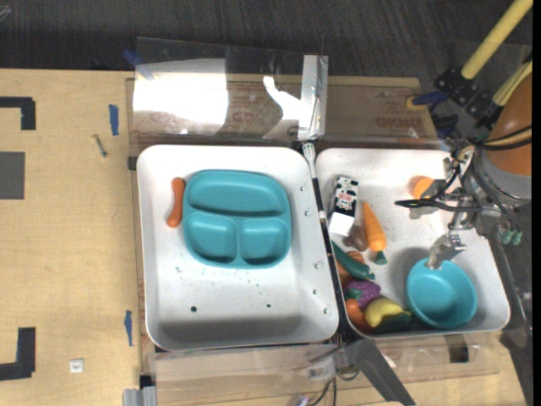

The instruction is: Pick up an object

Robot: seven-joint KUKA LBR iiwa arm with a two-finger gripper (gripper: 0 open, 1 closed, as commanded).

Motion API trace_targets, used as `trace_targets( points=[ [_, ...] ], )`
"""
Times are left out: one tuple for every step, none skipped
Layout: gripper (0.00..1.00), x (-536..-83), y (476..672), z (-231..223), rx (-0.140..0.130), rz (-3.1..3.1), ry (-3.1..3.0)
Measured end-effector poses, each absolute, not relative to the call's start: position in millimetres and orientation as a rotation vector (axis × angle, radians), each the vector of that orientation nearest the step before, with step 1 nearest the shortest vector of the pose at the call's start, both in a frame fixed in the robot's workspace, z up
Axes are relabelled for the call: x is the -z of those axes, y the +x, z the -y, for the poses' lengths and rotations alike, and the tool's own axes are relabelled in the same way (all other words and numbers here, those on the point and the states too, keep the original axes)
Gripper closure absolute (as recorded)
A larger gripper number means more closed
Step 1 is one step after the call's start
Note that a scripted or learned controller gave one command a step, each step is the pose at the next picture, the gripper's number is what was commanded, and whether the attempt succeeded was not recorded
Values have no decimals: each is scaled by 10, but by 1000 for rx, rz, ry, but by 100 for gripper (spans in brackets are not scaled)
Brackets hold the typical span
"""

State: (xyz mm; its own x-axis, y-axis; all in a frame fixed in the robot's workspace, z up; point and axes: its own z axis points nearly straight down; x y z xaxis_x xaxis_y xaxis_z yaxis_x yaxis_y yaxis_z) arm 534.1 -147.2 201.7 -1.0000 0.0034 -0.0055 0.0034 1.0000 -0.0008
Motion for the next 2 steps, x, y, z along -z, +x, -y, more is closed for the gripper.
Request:
trace_targets(
  points=[
    [0,-914,5668,1181,3,-3130,-1],
    [0,-895,5536,988,4,-3118,255]
  ],
)
